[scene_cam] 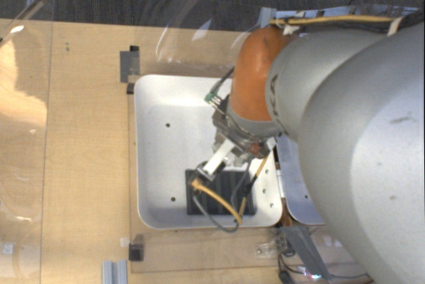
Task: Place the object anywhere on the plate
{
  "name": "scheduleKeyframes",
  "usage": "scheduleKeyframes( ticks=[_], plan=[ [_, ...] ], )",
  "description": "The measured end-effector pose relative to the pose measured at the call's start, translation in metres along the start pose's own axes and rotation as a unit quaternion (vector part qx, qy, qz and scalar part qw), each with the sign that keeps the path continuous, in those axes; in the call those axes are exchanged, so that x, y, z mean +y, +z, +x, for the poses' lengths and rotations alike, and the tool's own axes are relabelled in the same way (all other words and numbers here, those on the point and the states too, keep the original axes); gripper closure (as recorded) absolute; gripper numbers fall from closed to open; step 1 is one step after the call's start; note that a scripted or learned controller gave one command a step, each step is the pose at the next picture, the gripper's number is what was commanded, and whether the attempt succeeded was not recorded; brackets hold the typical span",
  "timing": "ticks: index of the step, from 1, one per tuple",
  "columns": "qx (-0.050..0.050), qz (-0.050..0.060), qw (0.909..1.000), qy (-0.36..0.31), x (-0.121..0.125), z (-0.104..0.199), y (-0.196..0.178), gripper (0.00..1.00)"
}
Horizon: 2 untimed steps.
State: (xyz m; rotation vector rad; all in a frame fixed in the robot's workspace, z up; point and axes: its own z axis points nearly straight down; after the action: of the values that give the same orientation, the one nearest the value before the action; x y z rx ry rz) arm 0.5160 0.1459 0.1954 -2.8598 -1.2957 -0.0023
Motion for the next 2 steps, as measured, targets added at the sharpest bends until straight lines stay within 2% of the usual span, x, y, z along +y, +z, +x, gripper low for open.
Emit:
scheduleKeyframes(
  ticks=[1, 2],
  plan=[
    [0.001, 0.0, 0.9892, 0.147, -0.044, 0.042, -0.007, 1.0],
    [0.002, -0.002, 0.9839, 0.179, 0.015, 0.122, -0.066, 1.0]
  ],
)
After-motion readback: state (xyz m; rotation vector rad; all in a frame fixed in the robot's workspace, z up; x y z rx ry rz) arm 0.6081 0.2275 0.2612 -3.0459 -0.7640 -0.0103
